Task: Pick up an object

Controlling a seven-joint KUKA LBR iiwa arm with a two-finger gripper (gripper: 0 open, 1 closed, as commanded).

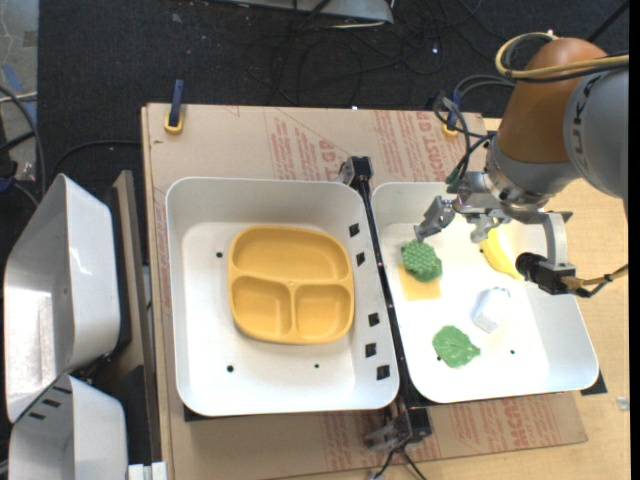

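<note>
I am viewing the arm (560,118) reaching in over the right bin (560,368), while the left bin (200,368) is holding a yellow tray (292,282). I am reading the gripper (452,215) as hovering above the bin's upper part; whether it is apart or together I cannot tell at this angle, and nothing is showing in its grasp. I am judging the green ball (422,260) as the nearest candidate: it is lying just below and slightly left of the gripper, resting on a yellow card (424,286). A yellow piece (498,252) is sitting to the gripper's right, partly hidden by the wrist; a white piece (488,310) and a green leaf (455,347) are lying lower down, well apart from it. I am expecting two risks: a descent off-centre could be knocking the ball aside, since it is rounded and likely to roll; a deep descent could be catching the card with it.
</note>
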